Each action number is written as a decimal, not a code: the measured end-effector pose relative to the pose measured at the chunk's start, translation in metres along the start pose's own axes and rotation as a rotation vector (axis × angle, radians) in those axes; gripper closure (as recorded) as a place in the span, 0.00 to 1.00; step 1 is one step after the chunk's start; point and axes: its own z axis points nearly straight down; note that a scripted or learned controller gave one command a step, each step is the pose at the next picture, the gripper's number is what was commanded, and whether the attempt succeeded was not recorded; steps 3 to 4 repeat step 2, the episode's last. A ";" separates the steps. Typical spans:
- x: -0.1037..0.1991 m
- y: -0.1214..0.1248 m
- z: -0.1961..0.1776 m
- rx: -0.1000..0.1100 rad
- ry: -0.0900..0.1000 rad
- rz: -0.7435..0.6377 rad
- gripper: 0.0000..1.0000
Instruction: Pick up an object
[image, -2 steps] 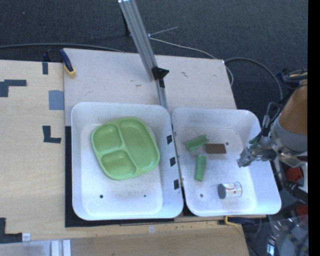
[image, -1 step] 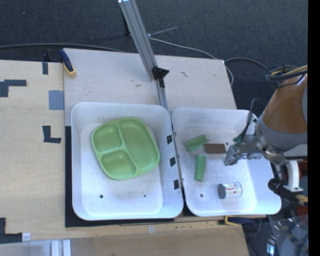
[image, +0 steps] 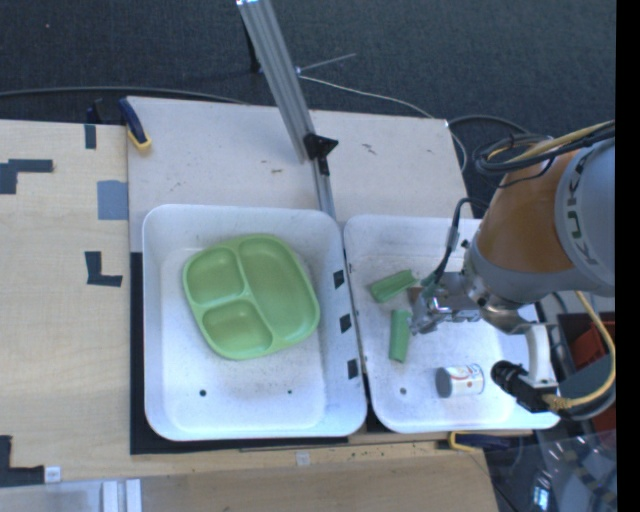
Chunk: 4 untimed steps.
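In the right bin lie two green blocks: one toward the bin's upper left, tilted, and a longer one below it, nearly upright in the view. A small white cylinder with a red band and grey cap rests near the bin's front. My gripper hangs over the bin just right of the two green blocks, its dark fingers close to the upper end of the longer block. Nothing shows between the fingers.
The left bin holds a green divided plate. A metal pole slants down from the top to the gap between the bins. The grey and orange arm covers the right bin's right side.
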 end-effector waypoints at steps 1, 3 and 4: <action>0.054 0.006 -0.014 -0.001 0.000 -0.002 1.00; 0.107 0.012 -0.003 0.001 -0.001 -0.001 1.00; 0.107 0.012 -0.003 0.001 -0.001 -0.001 1.00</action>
